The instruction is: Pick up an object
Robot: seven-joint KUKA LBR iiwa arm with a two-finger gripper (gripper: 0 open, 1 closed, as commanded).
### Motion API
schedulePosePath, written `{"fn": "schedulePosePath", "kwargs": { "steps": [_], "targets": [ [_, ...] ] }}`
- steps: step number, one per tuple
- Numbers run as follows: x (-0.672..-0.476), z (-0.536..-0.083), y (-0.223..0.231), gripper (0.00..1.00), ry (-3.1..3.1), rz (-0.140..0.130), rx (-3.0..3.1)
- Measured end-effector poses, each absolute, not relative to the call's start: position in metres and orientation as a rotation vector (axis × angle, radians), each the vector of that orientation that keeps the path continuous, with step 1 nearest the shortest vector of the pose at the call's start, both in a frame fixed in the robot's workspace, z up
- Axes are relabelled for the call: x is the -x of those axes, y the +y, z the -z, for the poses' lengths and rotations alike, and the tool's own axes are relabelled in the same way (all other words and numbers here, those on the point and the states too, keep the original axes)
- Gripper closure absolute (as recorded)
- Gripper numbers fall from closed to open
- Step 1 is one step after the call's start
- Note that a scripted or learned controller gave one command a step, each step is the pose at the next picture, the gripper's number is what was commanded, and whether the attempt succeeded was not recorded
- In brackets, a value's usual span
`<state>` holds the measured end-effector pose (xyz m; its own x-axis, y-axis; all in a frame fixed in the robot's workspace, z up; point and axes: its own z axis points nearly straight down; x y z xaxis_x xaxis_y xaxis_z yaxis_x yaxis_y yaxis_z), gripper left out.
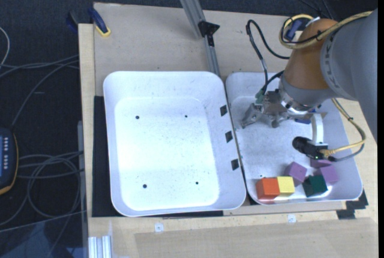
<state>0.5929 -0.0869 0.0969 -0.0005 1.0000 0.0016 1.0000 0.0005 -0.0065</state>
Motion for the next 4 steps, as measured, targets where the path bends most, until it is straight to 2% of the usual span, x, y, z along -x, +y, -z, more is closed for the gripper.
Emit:
{"fn": "schedulePosePath", "kwargs": {
  "steps": [1, 3, 4],
  "targets": [
    [-0.595, -0.111, -0.087, 1.00, -2.222, 0.004, 2.221],
    [-0.593, -0.205, -0.083, 1.00, -2.227, 0.007, 2.223],
    [-0.588, -0.219, -0.040, 1.00, -2.229, 0.006, 2.216]
  ]
}}
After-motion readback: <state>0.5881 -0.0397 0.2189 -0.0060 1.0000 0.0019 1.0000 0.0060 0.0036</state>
